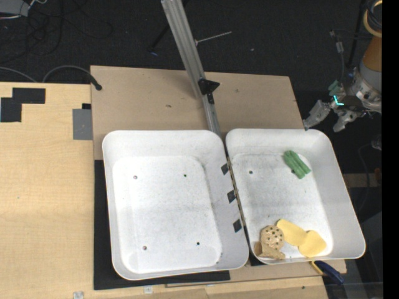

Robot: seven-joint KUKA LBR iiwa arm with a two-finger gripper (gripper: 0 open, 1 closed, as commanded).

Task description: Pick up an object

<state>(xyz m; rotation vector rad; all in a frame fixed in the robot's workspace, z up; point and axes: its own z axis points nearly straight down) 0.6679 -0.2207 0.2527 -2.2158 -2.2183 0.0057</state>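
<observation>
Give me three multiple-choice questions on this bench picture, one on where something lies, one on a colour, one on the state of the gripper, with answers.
1. Where does the green ridged oblong object lie?
A. in the left white bin
B. in the right white bin, towards its far right part
C. on the wooden bench top

2. What colour is the soft floppy piece in the near corner of the right white bin?
A. yellow
B. blue
C. red

3. How does the two-finger gripper stand?
A. shut on the green object
B. down in the left white bin
C. open, outside the bins, past the right bin's far right corner

Answers:
1 B: the green ridged oblong object rests inside the right white bin.
2 A: the soft floppy piece is yellow, beside a tan perforated object.
3 C: the two-finger gripper has its fingers spread with nothing between them.
</observation>
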